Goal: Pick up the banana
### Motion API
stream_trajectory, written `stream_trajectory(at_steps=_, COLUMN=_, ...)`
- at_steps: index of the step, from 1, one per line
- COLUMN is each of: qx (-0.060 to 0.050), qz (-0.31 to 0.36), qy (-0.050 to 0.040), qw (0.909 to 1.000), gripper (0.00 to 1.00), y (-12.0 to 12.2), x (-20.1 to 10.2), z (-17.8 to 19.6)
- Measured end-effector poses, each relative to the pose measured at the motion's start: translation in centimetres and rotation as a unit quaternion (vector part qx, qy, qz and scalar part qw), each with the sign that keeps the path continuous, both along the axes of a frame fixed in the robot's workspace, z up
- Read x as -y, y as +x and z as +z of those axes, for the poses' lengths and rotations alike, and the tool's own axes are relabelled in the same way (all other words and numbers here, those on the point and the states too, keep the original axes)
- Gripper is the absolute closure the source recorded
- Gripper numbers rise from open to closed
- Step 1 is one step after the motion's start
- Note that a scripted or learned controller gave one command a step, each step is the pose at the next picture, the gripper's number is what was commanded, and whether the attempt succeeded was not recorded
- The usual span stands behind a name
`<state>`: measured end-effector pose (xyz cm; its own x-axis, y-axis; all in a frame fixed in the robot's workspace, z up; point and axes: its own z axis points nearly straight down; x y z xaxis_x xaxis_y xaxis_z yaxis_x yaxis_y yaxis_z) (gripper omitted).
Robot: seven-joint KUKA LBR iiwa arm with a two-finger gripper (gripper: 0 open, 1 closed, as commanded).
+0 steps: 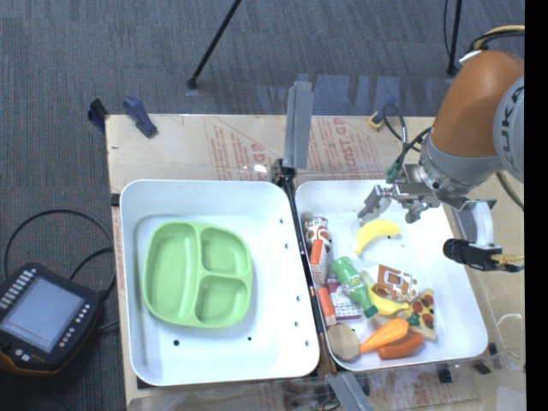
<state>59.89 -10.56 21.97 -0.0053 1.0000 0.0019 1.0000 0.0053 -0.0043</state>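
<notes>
Tool [394, 202] hangs w/ fingers spread, nothing pinched. Banana [377, 233] lies just below it in right bin [467, 311]. Green bottle [352, 281], carrot [390, 333] & other toys piled further below, apart from banana.

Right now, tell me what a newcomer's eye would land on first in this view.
First the orange-banded arm reaching in from the right, its gripper hanging just above the yellow banana in the right bin. Then the green divided plate, alone in the left bin. Last, the toy food heaped at the right bin's near side: a green bottle, a carrot and a pizza slice.
</notes>
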Motion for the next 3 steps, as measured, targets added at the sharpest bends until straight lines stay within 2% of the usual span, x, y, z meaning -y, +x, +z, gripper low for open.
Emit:
stream_trajectory(at_steps=1, qx=0.002, qz=0.017, qy=-0.0009, qw=0.9999, gripper=0.0, y=3.1, x=0.3, z=10.7)
stream_trajectory(at_steps=2, qx=0.001, qz=0.173, qy=-0.0001, qw=0.9849, gripper=0.0, y=2.8, x=-0.9, z=3.3)
stream_trajectory(at_steps=3, qx=0.001, qz=0.168, qy=0.0002, qw=0.9858, gripper=0.0, y=0.9, x=-1.4, z=-1.6)
